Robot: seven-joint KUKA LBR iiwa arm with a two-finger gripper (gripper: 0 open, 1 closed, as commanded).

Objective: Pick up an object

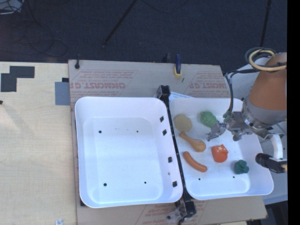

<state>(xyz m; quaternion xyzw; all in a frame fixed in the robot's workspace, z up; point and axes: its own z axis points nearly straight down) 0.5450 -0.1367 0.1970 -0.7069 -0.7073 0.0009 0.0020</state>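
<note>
Overhead, two shallow white bins are seen side by side on a cardboard sheet [117, 81], and every place below is given relative to the right bin [255, 190]. The left bin [89, 111] is set just beside it, their near walls joined by black clips [163, 92]. Inside the right bin, five small items are laid out: a tan wooden spoon [187, 130] lies toward the wall shared with the left bin, its round head pointing to the back; an orange sausage-like piece [194, 161] rests just in front of the spoon's handle; a light green leafy piece [208, 118] sits near the back wall; a red-orange block [219, 153] lies about the middle of the floor; and a dark green lump [241, 167] is placed toward the front right corner. The arm [267, 90] is extended over the bin's right rim, and the gripper [225, 131] is held above the floor between the leafy piece and the red-orange block, close to both; its fingers appear spread apart, and nothing is seen between them. A blue clamp [178, 65] is fixed to the cardboard's back edge, beyond the bin
</note>
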